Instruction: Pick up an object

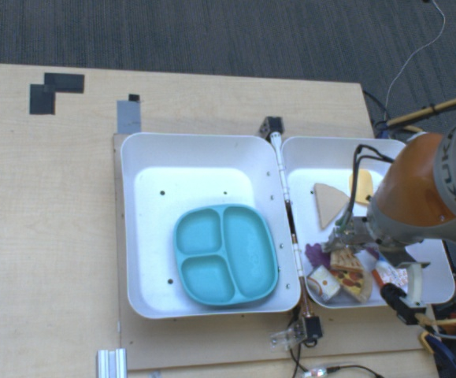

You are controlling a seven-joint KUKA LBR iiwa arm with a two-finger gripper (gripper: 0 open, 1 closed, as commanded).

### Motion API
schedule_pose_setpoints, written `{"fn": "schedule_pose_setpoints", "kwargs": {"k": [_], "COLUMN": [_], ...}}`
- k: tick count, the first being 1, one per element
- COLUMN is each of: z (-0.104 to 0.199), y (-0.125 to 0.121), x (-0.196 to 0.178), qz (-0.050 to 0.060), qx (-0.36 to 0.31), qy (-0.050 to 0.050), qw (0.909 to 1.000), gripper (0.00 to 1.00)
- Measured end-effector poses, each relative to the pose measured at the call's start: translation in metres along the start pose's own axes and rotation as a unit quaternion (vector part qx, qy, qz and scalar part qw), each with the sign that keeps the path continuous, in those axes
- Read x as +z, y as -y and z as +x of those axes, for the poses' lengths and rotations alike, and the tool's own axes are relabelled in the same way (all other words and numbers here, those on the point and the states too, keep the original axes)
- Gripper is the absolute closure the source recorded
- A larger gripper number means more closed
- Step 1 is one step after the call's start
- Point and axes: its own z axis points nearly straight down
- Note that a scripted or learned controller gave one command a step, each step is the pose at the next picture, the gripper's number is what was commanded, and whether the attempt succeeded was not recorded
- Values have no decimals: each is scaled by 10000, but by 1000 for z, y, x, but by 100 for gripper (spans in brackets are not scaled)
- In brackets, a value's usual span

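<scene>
The right bin (298, 181) holds a heap of small objects: a tan wedge (329, 201), a yellow piece (363, 185), a purple item (316, 254), a brown and red toy sandwich (349, 272) and a pale round piece (324, 284). My gripper (346, 239) hangs low over the middle of this heap, just above the sandwich and beside the purple item. The grey and orange wrist (417, 195) covers the bin's right half. Nothing is visibly held between the fingers.
The left bin (145, 211) bears a teal three-compartment plate (226, 253) in its front right part. A red and white item (393, 276) lies at the right bin's front right. Cables run along the bench's front edge (306, 333).
</scene>
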Motion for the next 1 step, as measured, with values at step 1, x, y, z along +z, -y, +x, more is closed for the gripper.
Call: {"fn": "schedule_pose_setpoints", "kwargs": {"k": [1], "z": [25], "y": [4], "x": [-85], "qz": [101], "qx": [-24], "qy": [-28], "qw": [9999], "gripper": [100]}}
